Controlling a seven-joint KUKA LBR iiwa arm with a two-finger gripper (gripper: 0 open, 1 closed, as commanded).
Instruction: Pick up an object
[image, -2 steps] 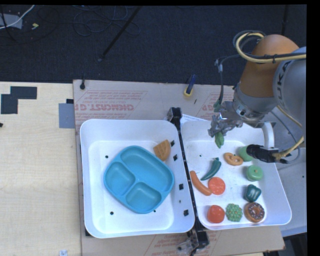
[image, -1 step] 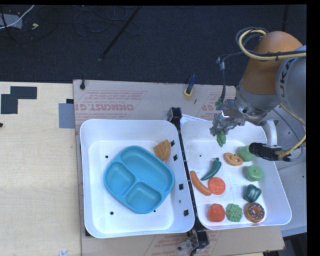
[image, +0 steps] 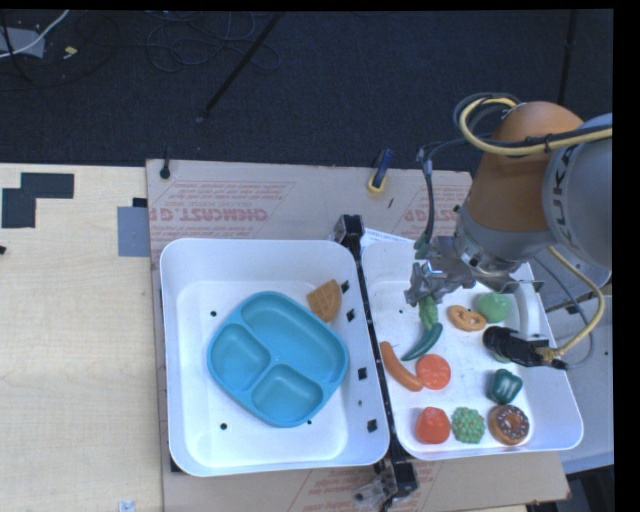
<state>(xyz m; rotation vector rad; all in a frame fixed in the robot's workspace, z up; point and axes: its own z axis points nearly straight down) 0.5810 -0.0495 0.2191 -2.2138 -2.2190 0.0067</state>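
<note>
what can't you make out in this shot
Camera view:
- green chilli: upper end hidden under the gripper.
- pale green item: blurred, too small to identify.
- brown piece by the blue plate: too small to identify.

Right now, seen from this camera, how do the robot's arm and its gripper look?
The arm is grey and rounded, with dark lettering on its side and a broad orange band above the wrist. A yellow cable loops over that band, and a thin dark cable runs down toward the gripper, which is a small, grey metal piece.
</note>
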